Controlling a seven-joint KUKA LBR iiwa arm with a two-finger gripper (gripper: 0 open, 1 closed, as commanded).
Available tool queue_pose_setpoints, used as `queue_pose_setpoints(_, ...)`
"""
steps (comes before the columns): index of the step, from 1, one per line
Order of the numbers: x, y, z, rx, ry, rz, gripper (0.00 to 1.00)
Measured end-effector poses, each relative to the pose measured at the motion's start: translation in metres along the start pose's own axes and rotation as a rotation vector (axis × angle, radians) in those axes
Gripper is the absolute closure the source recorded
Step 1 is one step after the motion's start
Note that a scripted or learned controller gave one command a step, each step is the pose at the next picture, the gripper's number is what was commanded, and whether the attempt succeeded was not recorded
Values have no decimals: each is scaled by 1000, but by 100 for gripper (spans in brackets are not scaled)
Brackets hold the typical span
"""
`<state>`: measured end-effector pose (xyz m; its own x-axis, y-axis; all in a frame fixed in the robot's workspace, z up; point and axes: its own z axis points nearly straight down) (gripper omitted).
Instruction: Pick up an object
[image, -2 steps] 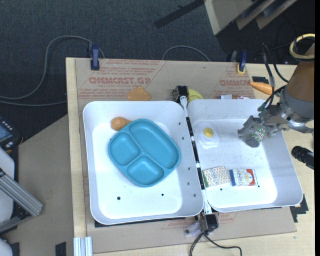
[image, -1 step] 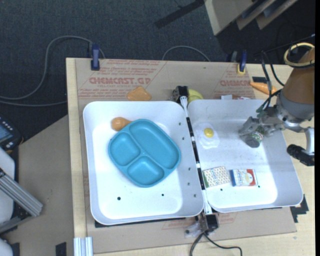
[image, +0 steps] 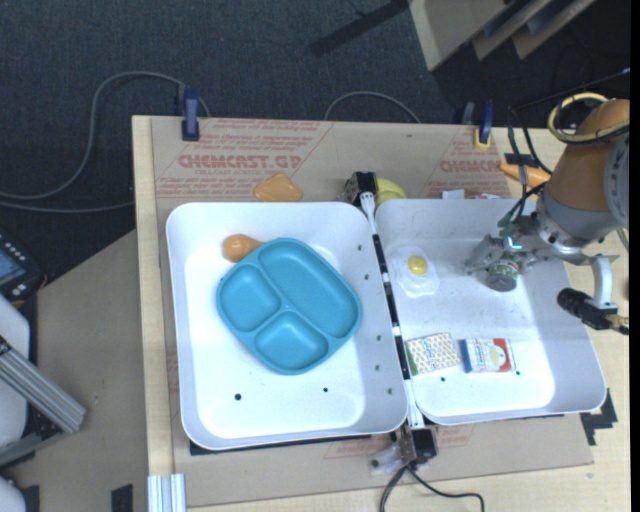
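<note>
Cartons look my best bet: the small printed carton (image: 472, 354) lying flat near the right bin's (image: 560, 395) front seems light, stiff, graspable across its short sides, while fingers (image: 503, 262) hover farther back, their spread unclear to me.

bins (image: 200, 330): smooth white plastic, slight sheen | divided tray (image: 288, 303): blue plastic, satin | carton (image: 465, 354), just below the jaws: printed paperboard | gripper (image: 503, 262): dull grey metal | bench (image: 300, 150): matt brown printed paper

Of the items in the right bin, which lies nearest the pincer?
The fried egg toy, left of the pincer. The two small cartons lie farther off, near the bin's front edge.
</note>
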<state>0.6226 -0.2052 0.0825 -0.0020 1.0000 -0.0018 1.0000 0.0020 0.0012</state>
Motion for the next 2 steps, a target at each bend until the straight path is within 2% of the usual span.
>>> queue_pose_setpoints(1,0,1,-13,-4,-1,0,100)
queue_pose_setpoints(2,77,18,-2,2,4,-3,100)
